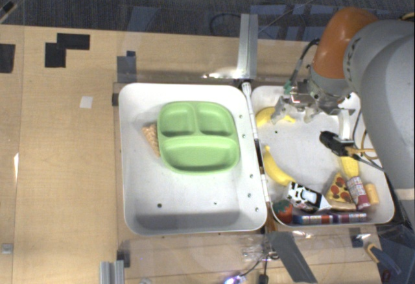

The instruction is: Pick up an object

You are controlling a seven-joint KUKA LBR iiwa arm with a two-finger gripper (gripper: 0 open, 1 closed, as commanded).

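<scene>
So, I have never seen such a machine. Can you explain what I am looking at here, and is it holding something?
One camera looks down at a slant on a wooden bench with two white bins. The grey and orange shape at the right is a robot arm; its gripper hangs over the right bin, near a banana. That bin also has small toys and bottles along its lower edge. The left bin holds a green divided plate. I cannot see anything between the fingers, so I would not say it holds something.
</scene>
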